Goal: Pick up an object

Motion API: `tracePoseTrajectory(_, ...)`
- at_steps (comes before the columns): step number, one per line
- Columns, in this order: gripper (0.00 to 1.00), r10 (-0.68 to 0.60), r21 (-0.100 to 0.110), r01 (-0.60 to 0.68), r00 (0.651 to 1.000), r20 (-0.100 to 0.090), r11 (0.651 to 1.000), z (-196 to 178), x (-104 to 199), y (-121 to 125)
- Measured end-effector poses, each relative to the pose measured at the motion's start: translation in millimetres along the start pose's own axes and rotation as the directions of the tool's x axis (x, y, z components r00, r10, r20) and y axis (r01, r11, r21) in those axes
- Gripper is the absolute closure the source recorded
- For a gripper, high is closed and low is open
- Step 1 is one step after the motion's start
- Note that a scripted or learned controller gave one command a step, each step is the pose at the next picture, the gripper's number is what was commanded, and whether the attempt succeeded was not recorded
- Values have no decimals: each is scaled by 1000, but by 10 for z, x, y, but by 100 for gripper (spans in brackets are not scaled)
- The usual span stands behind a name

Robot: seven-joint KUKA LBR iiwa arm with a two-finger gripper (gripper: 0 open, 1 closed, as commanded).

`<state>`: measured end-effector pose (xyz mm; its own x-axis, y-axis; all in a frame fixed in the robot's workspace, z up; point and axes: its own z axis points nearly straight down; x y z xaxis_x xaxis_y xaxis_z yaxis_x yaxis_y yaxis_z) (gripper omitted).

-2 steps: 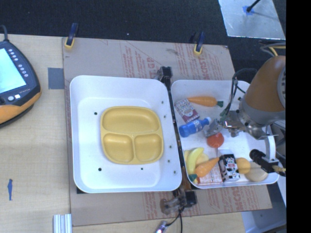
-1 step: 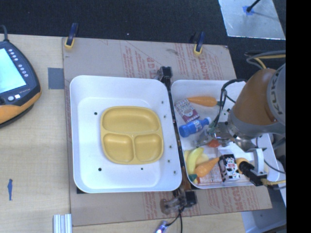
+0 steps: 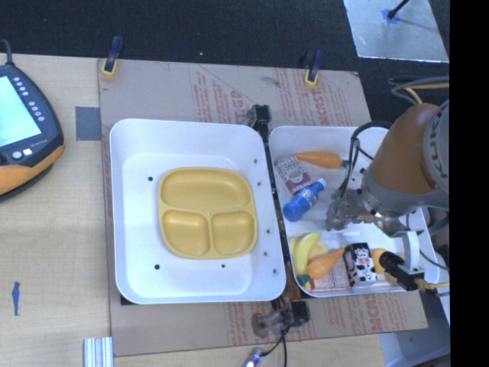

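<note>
The right bin (image 3: 321, 134) holds several objects: an orange carrot (image 3: 319, 159) at the back, a red-and-white packet (image 3: 292, 173), a blue bottle (image 3: 303, 199), a yellow banana (image 3: 305, 249), a second carrot (image 3: 326, 262), a flat packet (image 3: 330, 282) and a small black-and-white carton (image 3: 359, 263). My gripper (image 3: 338, 215) hangs low over the middle of this bin, just right of the blue bottle and above the banana and carton. Nothing shows between its fingers. The arm's wrist hides the right side of the bin.
The left bin (image 3: 130, 205) carries a yellow three-compartment plate (image 3: 206, 211). A teach pendant (image 3: 23, 132) lies on the bench at far left. Clamps (image 3: 111, 56) (image 3: 311, 67) hold the cardboard mat at its back edge. Cables run along the right bin's right rim.
</note>
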<state>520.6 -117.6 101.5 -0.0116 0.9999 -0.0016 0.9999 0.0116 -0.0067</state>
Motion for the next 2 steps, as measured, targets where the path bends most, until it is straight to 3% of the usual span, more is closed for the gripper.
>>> tracePoseTrajectory(1, 100, 8, -5, -8, 1000, -2, 1000, -779, -49, 141)
tracePoseTrajectory(2, 100, 5, -1, -5, 1000, -1, 1000, 101, 100, 478)
